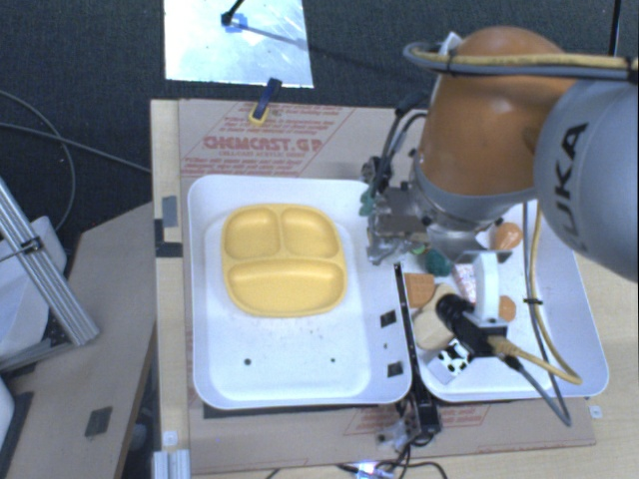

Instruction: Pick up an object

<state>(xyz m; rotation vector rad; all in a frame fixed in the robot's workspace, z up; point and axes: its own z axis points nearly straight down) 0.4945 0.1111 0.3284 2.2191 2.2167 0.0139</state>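
Observation:
My gripper (383, 230) hangs over the left rim of the right bin (584, 367), close to the divider between the two bins. The big grey and orange arm covers much of that bin. Below and right of the gripper lie a teal piece (437, 262), an orange-brown wedge (419, 287) and a tan piece (429, 331). An orange object (507, 236) peeks out at the arm's right side. A black-and-white checkered item (454, 360) rests near the bin's front edge. Nothing is visibly held.
A yellow divided plate (284, 257) lies in the left bin (290, 377). A cardboard sheet (300, 138) sits under both bins. A metal frame (45, 277) stands at the far left of the bench.

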